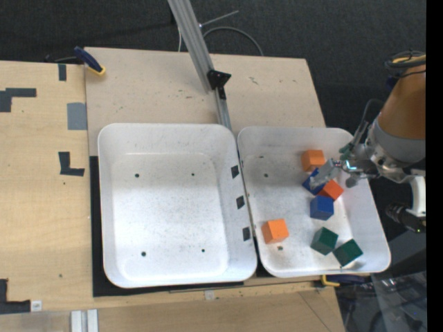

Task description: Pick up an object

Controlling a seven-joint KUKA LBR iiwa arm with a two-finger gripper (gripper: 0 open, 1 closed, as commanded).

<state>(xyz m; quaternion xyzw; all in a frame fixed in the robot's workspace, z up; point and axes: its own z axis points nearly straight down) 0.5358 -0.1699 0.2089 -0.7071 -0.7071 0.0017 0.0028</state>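
Observation:
The right bin [360, 206] holds several small blocks. An orange cube [313, 160] lies near its far right, with a blue piece [311, 180] just below it. A red-orange block [333, 189] and a blue cube [321, 207] sit close together beneath that. Another orange cube [275, 230] rests toward the bin's left front. Two green blocks [323, 241] [347, 252] lie at the front right. My gripper [346, 167] hangs low over the bin's right side, just above and right of the red-orange block, next to the blue piece.
The left bin [111, 185] stands beside the right one. A slanted metal bar [201, 47] crosses the bench behind the bins. The arm's orange band [405, 106] rises at the right edge. A blue and yellow clamp [88, 59] lies at the bench's far left.

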